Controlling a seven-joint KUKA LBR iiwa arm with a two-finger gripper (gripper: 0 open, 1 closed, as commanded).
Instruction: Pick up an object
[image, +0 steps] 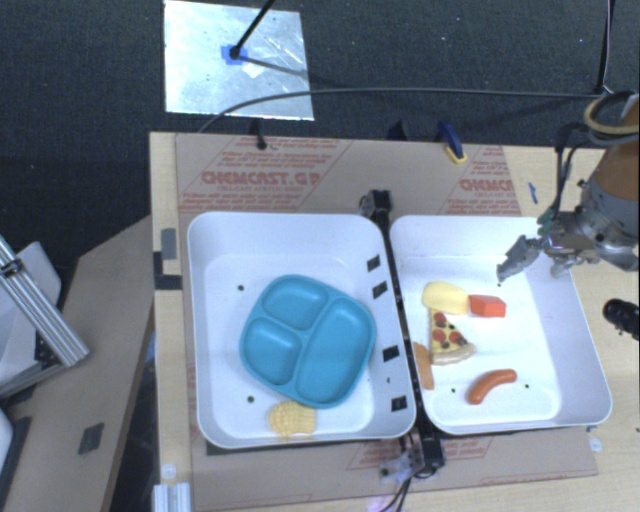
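Observation:
The right bin (575, 330) holds several toy foods. A pale yellow piece (445, 296) lies beside an orange block (487, 306). Below them are a pizza slice (449, 336), a reddish sausage (491, 385) and an orange stick (424, 364) against the bin's left wall. My gripper (514, 260) hangs over the upper right part of this bin, a little above and to the right of the orange block, and nothing shows in it.
The left bin (215, 300) bears a blue divided plate (307, 340) and a yellow corn piece (292, 419) near its front wall. A black divider (390, 300) runs between the bins. The arm's wrist (610, 215) is at the right edge.

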